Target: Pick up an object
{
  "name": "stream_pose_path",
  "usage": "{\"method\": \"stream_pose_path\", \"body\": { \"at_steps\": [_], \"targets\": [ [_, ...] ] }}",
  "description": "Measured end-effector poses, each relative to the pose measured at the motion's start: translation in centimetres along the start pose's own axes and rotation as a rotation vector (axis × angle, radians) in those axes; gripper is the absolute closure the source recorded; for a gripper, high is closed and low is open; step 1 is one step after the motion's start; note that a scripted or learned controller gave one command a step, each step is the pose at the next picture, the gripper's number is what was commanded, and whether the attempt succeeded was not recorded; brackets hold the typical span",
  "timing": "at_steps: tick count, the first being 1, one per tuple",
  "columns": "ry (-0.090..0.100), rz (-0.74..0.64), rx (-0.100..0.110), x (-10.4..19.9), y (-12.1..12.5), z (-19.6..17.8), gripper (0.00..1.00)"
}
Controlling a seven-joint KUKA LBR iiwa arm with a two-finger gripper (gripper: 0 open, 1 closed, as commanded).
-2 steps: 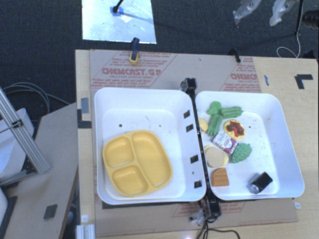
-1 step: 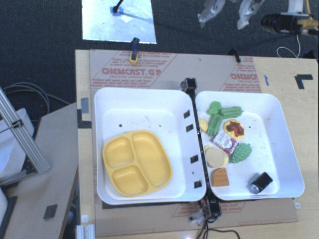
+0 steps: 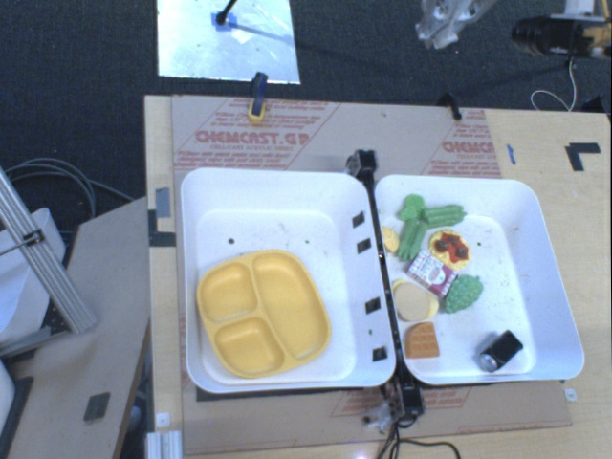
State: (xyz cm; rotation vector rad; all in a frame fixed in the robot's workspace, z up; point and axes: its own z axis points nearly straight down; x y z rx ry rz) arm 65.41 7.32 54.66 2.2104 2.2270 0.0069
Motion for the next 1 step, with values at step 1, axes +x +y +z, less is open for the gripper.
{"method": "stream_pose_path", "body": {
  "at_steps": [1],
  "targets": [
    [0.002, -0.002, 0.009, 3.39, -9.56, 3.32, 1.0]
  ]
}}
